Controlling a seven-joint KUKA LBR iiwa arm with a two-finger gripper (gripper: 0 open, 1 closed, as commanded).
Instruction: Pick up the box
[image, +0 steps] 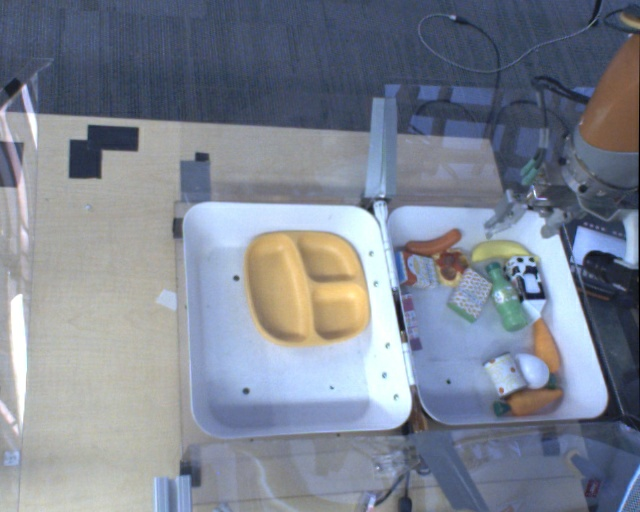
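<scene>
A pale wooden surface (100, 300) is seen from above, with two shallow white bins side by side on it. The left bin (215, 390) is mostly taken up by a yellow divided tray (305, 285), which sits a bit towards the far side. The right bin (450, 395) is where all the small clutter is piled.

The grey arm (610, 110) with its orange band is seen coming in at the top right. The claw (530, 205) is hung over the far right corner of the right bin, roughly above the banana. Tbh it can't be told from this angle whether it's released or clenched, and nothing is seen gripped in it.

The box (468, 293), small and speckled green and white, is found lying flat and skewed in the far half of the right bin. It's just beside the green bottle (508, 302) on its right, probably touching it, and it's well apart from the claw.

The rest, roughly by size:
- A banana (500, 251) is laid near the far wall, with a sausage (435, 243) to its left.
- A black and white patterned item (526, 276) is tucked just past the bottle top.
- A flat red and white packet (404, 268) is pressed against the left wall, and a blurry reddish thing (451, 264) lies next to it.
- One carrot (545, 343) is laid along the right wall and another carrot (532, 402) sits by the near wall.
- A small tipped can (505, 375) and a white egg (534, 371) are bunched together between the carrots.
</scene>
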